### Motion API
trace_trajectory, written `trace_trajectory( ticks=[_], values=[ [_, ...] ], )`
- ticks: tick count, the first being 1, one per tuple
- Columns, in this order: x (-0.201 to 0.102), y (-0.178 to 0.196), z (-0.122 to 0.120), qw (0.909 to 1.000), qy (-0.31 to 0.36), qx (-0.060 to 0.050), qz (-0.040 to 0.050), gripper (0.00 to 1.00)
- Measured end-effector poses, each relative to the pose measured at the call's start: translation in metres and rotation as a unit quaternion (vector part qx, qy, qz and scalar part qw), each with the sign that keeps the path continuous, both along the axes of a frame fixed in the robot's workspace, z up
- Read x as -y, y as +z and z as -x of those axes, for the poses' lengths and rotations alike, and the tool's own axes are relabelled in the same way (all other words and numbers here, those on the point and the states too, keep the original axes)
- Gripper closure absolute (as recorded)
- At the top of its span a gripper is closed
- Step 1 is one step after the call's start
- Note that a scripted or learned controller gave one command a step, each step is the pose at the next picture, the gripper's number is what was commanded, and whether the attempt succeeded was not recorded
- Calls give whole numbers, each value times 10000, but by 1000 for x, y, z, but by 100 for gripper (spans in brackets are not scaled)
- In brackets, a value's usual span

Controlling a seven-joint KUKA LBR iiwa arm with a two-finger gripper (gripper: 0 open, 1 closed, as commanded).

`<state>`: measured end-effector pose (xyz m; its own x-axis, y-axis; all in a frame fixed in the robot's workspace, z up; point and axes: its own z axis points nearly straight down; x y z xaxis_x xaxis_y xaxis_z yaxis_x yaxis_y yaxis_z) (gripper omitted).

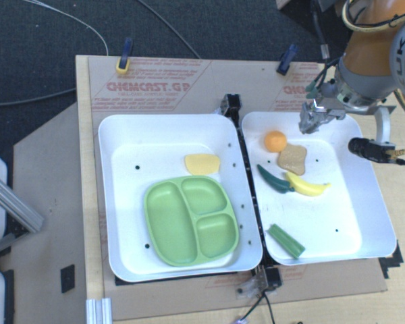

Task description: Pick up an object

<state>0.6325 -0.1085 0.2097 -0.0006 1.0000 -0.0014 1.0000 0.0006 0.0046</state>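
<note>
One small round orange ball (275, 141) sits in the right white bin (364, 238), below-left of my claw (314, 123) (upper right of frame); whether its grip is apart, I cannot tell.

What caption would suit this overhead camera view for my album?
Robot arm's pincer poised over right white bin holding an orange ball, tan bread slice and yellow banana.

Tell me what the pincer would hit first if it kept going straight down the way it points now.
Probably the bare floor of the right shallow white bin near its far edge. The pincer hangs up-right of the round orange ball and the tan bread-shaped piece, though depth is unclear.
</note>
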Motion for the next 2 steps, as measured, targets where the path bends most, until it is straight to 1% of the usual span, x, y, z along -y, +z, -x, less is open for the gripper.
trace_trajectory(
  ticks=[1, 2],
  values=[
    [-56, 9, 8, 10000, 26, -32, -21, 100],
    [-107, 0, 27, 10000, 21, -49, -16, 100]
  ],
)
